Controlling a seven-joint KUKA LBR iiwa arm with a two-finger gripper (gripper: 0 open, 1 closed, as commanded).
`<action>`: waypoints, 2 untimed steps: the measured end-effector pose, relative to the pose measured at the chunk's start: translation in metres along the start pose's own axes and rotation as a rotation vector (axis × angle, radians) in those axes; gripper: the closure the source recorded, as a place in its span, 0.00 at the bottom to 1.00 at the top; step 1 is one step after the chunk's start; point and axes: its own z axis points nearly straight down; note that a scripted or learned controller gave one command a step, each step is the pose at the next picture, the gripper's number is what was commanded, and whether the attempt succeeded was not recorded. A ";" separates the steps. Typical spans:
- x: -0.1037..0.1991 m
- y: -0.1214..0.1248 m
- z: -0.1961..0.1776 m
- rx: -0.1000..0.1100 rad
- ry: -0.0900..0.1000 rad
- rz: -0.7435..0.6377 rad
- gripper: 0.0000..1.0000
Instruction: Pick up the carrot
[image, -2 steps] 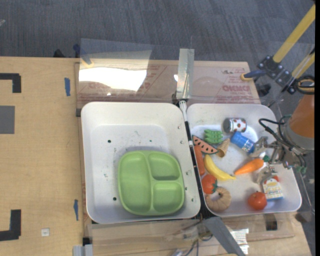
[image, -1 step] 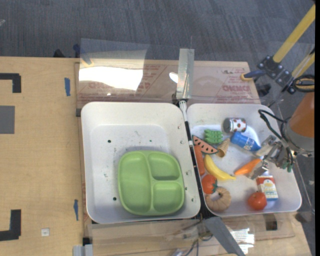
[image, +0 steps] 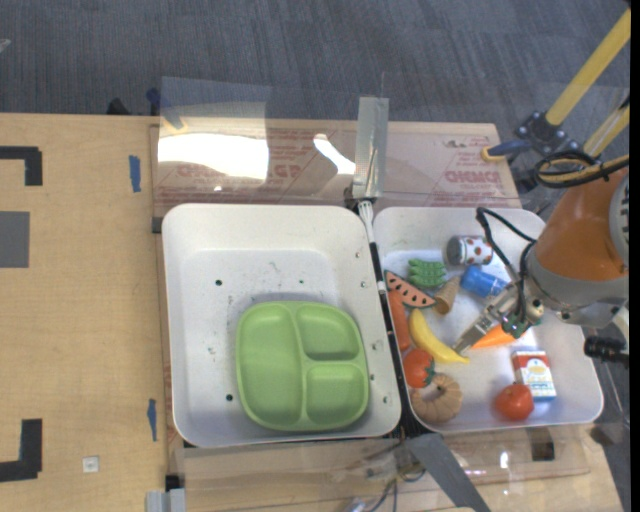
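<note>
Two white bins sit side by side on the worktop. In the right bin (image: 590, 400), the arm's tool (image: 497, 325) hovers among toy foods. The carrot (image: 490, 339), a small orange wedge, lies touching the tool at its 5 o'clock side, long axis running roughly 8 to 2 o'clock. Whether the tool is open, closed or gripping it cannot be told. A yellow banana (image: 432, 338) lies just at 9 o'clock.
</note>
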 end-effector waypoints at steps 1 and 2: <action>-0.003 0.002 -0.013 -0.006 -0.010 -0.002 1.00; 0.089 0.025 -0.099 -0.001 0.003 0.029 1.00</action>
